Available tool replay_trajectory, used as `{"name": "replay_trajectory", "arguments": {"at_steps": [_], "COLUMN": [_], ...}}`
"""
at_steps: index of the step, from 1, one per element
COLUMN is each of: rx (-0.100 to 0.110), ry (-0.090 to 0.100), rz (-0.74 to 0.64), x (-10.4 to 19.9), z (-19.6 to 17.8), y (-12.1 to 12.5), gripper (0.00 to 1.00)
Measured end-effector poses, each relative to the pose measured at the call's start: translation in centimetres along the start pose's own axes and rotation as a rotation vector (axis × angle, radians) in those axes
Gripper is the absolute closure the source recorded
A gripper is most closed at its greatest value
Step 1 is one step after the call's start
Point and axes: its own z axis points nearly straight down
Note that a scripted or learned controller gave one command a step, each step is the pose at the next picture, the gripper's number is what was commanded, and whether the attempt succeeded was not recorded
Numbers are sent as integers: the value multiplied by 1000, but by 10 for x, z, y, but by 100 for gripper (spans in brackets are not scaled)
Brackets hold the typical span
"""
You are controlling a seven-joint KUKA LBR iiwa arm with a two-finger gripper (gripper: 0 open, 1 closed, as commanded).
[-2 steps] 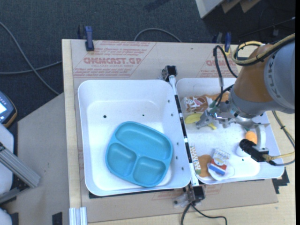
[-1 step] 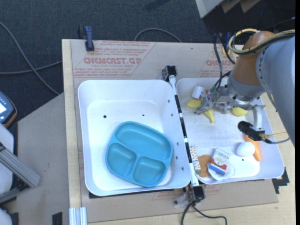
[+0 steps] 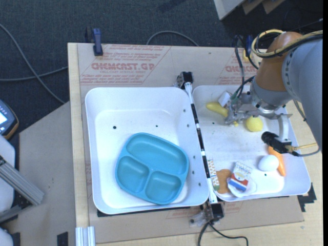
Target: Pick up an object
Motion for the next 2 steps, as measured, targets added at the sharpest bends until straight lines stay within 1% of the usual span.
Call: {"name": "replay_trajectory", "arguments": {"at_steps": [1,2], "rx": [-13,-2], "ry": [-1,1], "rz": [3,2], "x": [6,7], "z": [-123,-116], "y": [-49,-49], "gripper": [100,0]}}
